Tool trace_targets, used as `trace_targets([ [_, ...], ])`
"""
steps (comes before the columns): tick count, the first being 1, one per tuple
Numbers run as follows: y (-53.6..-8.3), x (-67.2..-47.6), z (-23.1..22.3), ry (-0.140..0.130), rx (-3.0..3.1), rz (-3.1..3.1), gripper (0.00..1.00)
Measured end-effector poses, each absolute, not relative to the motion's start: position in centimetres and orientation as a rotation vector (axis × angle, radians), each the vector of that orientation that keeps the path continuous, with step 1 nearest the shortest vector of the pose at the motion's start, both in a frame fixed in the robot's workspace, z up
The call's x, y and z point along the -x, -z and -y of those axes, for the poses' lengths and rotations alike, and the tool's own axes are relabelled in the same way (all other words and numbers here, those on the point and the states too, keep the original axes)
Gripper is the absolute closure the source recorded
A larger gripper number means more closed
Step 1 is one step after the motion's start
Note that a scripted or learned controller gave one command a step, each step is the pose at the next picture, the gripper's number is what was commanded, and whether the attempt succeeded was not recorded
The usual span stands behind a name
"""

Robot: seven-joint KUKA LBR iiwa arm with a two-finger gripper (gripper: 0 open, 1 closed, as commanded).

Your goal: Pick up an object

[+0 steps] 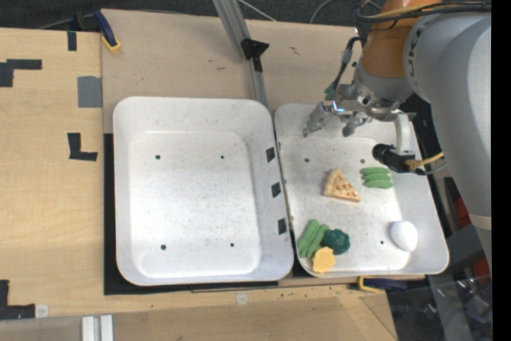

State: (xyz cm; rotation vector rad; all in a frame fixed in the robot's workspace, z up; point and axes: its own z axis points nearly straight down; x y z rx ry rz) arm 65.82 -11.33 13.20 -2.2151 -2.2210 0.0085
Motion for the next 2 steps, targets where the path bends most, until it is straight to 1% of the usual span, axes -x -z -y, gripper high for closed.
trace_targets([
  [1, -14.6, -66.0, 11.3, -0.002, 2.216, 2.226, 1.00],
  [2, -18.9, -66.1, 10.8, 0.004, 2.221, 2.226, 1.00],
])
